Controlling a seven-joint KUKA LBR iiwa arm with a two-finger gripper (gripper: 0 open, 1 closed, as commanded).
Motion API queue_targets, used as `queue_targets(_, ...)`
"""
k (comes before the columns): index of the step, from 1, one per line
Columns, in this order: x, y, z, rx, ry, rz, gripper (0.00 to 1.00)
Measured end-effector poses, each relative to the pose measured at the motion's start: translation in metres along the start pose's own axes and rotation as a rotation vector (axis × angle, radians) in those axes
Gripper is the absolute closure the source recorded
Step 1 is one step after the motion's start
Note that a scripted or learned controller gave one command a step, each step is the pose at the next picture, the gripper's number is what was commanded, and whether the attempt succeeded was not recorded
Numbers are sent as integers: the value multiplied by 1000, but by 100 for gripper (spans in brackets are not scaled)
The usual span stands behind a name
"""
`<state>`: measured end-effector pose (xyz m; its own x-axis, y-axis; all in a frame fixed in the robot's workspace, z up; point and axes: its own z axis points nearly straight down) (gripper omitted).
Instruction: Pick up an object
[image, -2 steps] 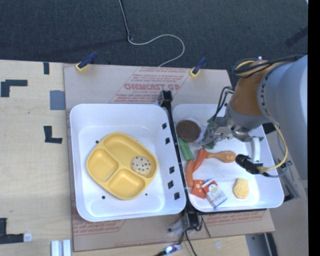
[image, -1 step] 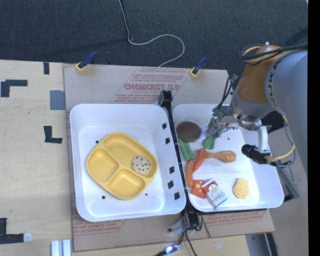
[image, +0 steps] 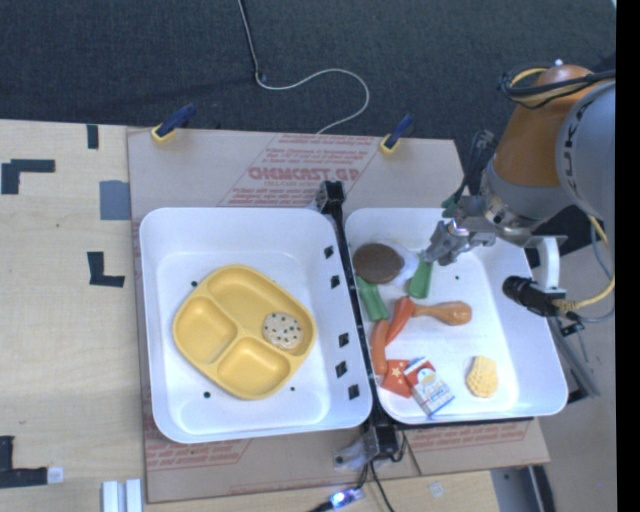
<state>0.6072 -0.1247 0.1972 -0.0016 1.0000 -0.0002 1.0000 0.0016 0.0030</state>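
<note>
**Tool low over the right bin**

The tool (image: 447, 243) is seen at the right bin (image: 520, 330), just above a green piece (image: 420, 279) beside a brown disc (image: 378, 262). Its opening cannot be told. A cookie (image: 283, 329) is carried by the yellow tray (image: 215, 335) in the left bin (image: 165, 250).

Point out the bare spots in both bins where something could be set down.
Left bin: bare floor rings the yellow tray, widest along its far edge. Right bin: bare floor along the right wall, beside the corn piece. Crowded near the divider, around the carrot and drumstick.
</note>
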Motion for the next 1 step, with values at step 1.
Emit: queue_targets(1, 1, 1, -29, 1, 0, 0, 100)
